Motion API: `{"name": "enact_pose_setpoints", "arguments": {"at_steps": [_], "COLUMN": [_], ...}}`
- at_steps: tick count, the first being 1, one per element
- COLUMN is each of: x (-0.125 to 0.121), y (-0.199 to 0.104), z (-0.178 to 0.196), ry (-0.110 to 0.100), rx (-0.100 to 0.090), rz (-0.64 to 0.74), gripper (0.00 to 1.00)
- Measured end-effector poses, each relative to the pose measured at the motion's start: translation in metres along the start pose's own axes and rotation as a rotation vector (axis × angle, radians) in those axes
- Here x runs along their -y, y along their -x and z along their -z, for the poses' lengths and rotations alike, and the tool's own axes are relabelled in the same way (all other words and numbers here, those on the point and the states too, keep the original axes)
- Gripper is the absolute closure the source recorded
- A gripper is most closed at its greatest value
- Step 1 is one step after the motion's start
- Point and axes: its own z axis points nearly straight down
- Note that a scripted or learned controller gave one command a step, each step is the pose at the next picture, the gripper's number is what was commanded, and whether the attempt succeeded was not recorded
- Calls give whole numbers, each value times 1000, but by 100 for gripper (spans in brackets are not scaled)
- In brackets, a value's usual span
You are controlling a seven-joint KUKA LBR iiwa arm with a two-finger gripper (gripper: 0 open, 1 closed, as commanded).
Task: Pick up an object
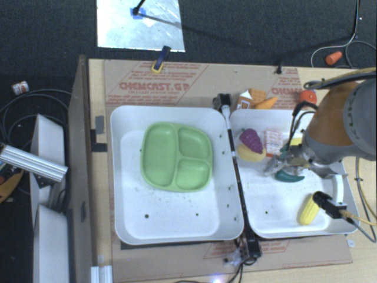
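Since the task names no single item, the nearest candidate is listed first: teal curved object [290, 177], lying flat near the middle of the right bin [266, 218], toward its right edge.

- End effector [281, 166]: low over the bin floor, just beside the teal object's left end, perhaps touching it. Whether it is apart or together cannot be told, and nothing is visibly clamped in it.
- Step in hand, by judgement: approach and grasp, with no lift yet.
- Next move, by judgement: centre on the teal object, close on it, then raise it straight up clear of the rim.
- Toy grapes [251, 138], purple: far left corner of the right bin, resting against a yellow piece [250, 154].
- Pink-and-white packet [274, 140]: far edge, just beside the grapes.
- Toy corn cob [308, 210]: near right corner.
- Green divided plate [177, 157]: centre of the left bin [134, 218].
- Orange toy [265, 103]: on the bench [177, 78], beyond the right bin's far edge.
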Motion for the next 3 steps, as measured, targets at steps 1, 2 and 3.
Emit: {"name": "enact_pose_setpoints", "arguments": {"at_steps": [1, 2, 3], "x": [-3, -4, -3], "y": [-8, -7, -8], "z": [0, 11, 11], "ry": [2, 4, 4], "rx": [0, 0, 0], "rz": [4, 4, 5], "gripper": [0, 100, 0]}}
